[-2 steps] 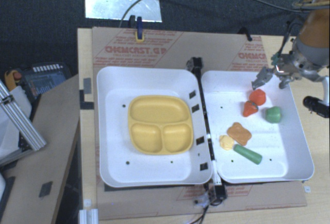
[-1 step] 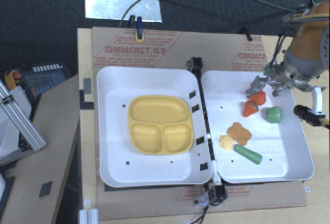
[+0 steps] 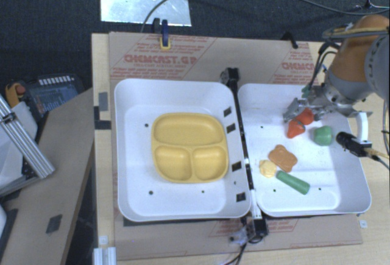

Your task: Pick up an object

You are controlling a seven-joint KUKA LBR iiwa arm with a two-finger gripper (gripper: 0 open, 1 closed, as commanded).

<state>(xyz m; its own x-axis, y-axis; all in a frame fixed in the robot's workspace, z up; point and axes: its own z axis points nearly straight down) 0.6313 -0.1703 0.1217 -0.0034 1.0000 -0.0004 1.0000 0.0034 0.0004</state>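
Your gripper point(image 3: 300, 109) sits low in the right bin point(image 3: 350, 197), at the approach-to-grasp step, directly beside the red-orange toy point(image 3: 297, 124) near that bin's far side; finger state cannot be determined, so confirm closure on it before lifting.

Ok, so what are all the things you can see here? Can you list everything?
bins: two, white, side by side on the bench
divided tray: one, yellow, in the left bin
orange-red piece: one, right bin, by the hand
green ball: one, right bin, beside the orange-red piece
orange-brown piece: one, middle of right bin
small yellow piece: one, touching the orange-brown piece
green stick: one, front of right bin
arm: one, grey and orange, from the right
hand: one, low over the orange-red piece
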